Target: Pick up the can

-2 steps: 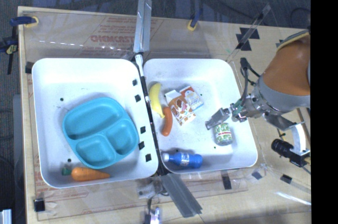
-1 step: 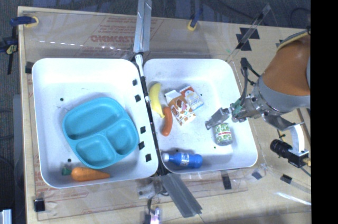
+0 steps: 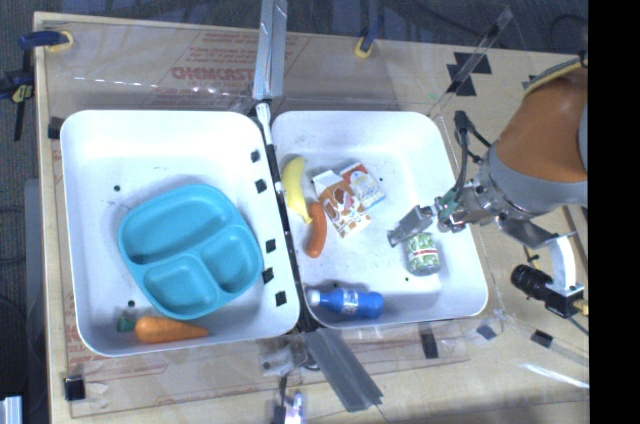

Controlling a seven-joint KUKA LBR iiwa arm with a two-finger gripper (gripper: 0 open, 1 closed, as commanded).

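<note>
camera view showing the can (image 3: pixel 423 253) lying in the right bin (image 3: pixel 400 127) near its right wall, with the gripper (image 3: pixel 412 226) hovering just above it, finger spread impossible to tell, and judging it rigid, light, smooth-sided, best pinched across its round body

So two bins side by side on the bench. Left bin (image 3: pixel 90 142) has a divided plate (image 3: pixel 190 252) sitting in the middle, with a carrot (image 3: pixel 165 329) lying along the front wall just in front of it. Right bin (image 3: pixel 400 127) has a banana (image 3: pixel 294 189) against the left wall, a sausage (image 3: pixel 316 230) right beside it, and a snack packet (image 3: pixel 347 199) next over. A bottle (image 3: pixel 346 302) lies along the front wall. The can (image 3: pixel 423 254) lies near the right wall, with the gripper (image 3: pixel 412 224) just behind it.
</note>
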